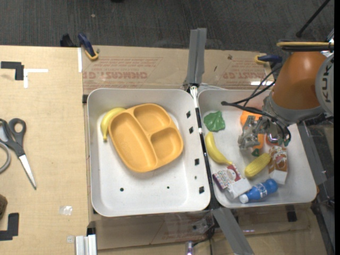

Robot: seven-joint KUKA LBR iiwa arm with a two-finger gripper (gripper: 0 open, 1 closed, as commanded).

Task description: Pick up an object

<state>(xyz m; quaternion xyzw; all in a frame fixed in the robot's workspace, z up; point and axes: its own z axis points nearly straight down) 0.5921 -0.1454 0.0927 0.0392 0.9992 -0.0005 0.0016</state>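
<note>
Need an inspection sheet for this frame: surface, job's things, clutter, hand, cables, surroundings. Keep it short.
Surface: two white bins side by side, left bin and right bin, on a wood-top bench.
Job's things: right bin holds a banana, green piece, corn cob, blue bottle, carton, packet, an orange item partly hidden.
Clutter: left bin holds a yellow divided plate overlapping a second banana.
Hand: the hand is low over the right bin; finger state unclear.
Cables: dark cables run at the wrist.
Surroundings: scissors on the bench; dark floor beyond.
</note>
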